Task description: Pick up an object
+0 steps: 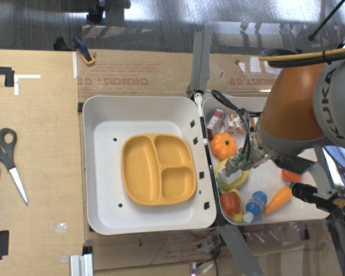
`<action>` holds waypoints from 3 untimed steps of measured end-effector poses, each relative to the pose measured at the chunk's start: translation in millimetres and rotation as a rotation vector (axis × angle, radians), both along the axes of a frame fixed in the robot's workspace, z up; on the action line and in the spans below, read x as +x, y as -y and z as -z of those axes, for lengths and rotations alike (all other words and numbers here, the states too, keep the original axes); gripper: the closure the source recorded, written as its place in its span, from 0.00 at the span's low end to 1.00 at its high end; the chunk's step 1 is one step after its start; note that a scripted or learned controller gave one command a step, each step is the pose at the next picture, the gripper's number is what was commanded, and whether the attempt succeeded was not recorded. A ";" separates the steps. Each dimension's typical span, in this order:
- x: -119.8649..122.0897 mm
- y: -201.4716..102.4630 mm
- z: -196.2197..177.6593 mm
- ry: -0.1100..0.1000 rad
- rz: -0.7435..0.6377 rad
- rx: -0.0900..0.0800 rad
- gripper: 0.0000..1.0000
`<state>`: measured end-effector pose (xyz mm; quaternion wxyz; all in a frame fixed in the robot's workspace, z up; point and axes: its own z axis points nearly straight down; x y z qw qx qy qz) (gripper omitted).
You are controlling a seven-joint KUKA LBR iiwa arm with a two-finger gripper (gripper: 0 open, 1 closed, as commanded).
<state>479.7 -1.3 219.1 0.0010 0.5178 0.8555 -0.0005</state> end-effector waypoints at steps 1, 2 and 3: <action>31.6 81.1 -64.8 -0.002 -0.192 0.000 1.00; 31.6 80.8 -64.7 -0.002 -0.193 0.000 0.00; 71.0 97.2 26.2 -0.003 -0.057 0.000 0.00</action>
